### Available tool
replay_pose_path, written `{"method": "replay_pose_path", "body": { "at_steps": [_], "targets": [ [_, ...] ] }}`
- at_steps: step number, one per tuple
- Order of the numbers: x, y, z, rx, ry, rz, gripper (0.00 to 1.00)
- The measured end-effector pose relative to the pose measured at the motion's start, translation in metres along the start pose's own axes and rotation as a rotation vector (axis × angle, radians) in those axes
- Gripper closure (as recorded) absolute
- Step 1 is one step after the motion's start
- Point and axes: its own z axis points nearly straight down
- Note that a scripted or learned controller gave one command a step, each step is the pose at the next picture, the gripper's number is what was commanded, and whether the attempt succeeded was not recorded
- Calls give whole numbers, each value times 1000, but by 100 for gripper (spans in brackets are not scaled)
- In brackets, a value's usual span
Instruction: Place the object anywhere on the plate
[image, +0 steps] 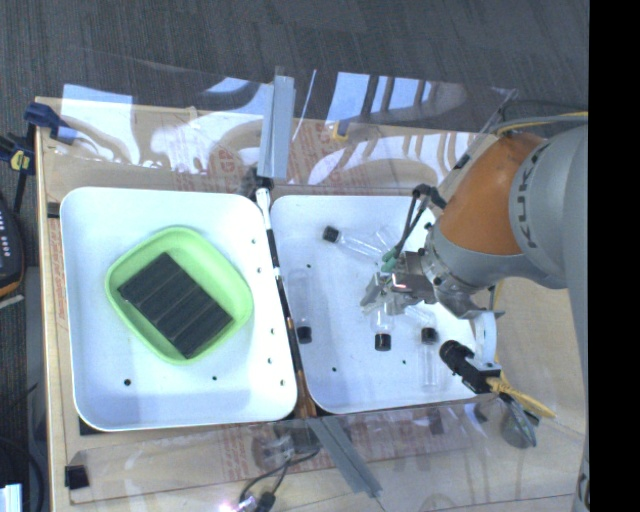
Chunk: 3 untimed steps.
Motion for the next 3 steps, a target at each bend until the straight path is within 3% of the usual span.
{"method": "replay_pose_path", "body": {
  "at_steps": [1, 2, 3],
  "targets": [
    [78, 9, 10, 3, 0, 11, 100],
    [173, -14, -7, 3, 0, -165, 100],
    [172, -14, -7, 3, 0, -164, 0]
  ]
}}
